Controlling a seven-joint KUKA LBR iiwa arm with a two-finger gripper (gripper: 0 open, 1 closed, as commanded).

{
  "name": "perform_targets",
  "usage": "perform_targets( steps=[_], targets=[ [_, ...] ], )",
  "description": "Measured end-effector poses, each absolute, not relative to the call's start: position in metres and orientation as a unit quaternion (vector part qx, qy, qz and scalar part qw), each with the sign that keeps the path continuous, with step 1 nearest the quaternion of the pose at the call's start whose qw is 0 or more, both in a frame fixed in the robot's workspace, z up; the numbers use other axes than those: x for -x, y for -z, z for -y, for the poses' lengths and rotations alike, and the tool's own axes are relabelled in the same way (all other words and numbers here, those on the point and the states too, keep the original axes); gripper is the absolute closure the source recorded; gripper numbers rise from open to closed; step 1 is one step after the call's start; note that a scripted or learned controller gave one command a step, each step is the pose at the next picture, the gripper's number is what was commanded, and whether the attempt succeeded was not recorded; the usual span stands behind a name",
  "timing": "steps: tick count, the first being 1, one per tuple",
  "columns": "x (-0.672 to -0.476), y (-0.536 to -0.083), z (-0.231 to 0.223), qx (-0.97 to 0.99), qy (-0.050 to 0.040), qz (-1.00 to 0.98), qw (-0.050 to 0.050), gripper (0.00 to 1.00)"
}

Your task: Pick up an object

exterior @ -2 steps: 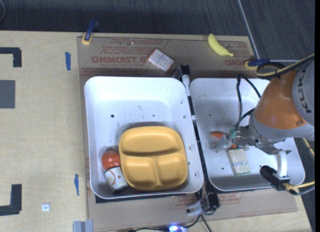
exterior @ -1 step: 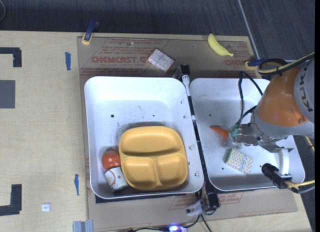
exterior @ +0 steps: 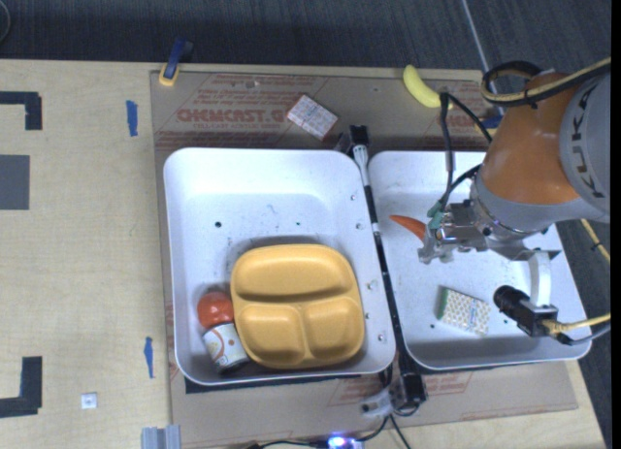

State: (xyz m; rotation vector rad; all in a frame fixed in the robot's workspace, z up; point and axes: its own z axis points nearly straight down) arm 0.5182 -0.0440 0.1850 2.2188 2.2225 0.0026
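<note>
**Pick not yet made: tool low in the right bin, nothing seen in its grasp**

Status. The tool is inside the right bin, towards that bin's left side. Its tip sits just beside the orange tapered piece, which lies near the wall shared with the left bin. Whether the two are touching cannot be told from this angle. How wide the tool stands cannot be told either, as the wrist hides the working end. No object is seen lifted or held. In my judgement the task is at the approach or grasp stage, and closing, lifting and clearing the bin are all left to do.

Candidates. The orange tapered piece is the nearest item and the likely target. A flat patterned pad lies apart from it, nearer the bin's front edge.

Materials and shapes. Both bins are shallow, white, smooth and round-cornered, apparently moulded plastic, with a few dark specks on the floors. The orange piece is slim, pointed and carrot-like, so it may roll or slip. The pad is thin and rectangular with a pale speckled face, lies flat, and offers little edge to take. In the left bin a glossy yellow compartment tray with rounded corners rests against a small orange-and-white rounded item. The surface is pale wood grain.
</note>
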Motion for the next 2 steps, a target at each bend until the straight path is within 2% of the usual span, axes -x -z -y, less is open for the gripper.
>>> perform_targets(
  steps=[1, 2],
  targets=[
    [-0.518, -0.185, 0.044, -0.707, -0.0008, -0.707, 0.001, 0.00],
    [-0.495, -0.113, 0.099, -0.708, 0.0003, -0.707, 0.000, 0.00]
  ],
)
